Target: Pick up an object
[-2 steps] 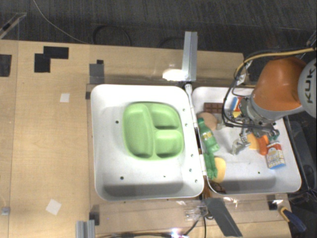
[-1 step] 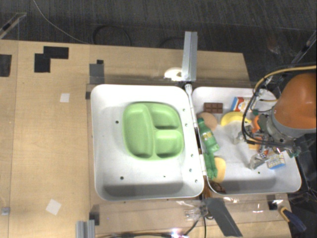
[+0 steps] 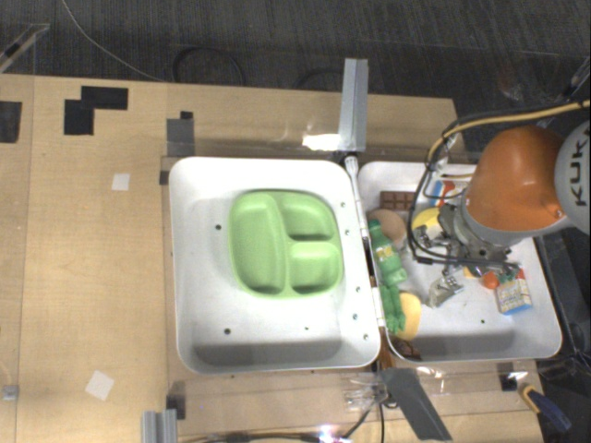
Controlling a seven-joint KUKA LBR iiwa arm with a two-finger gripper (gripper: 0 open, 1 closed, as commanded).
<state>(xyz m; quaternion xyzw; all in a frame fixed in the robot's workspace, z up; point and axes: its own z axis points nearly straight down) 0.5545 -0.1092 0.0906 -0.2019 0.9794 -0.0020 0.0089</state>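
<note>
The arm (image 3: 513, 181) reaches down into the right bin (image 3: 536, 335), its gripper state impossible to tell

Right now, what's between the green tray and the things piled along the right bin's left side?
In the camera view, the two bins' adjoining rims lie between the green tray and the pile, plus bare white floor of the left bin.

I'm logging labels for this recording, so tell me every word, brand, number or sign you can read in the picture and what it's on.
"KU", the start of a brand name cut off at the picture's edge, in dark letters on the arm's grey body.
Small packet with red and blue print in the right bin: too small and blurred to read.
Brown bar at that bin's far side: no readable text.
Green tray: no text.
</note>
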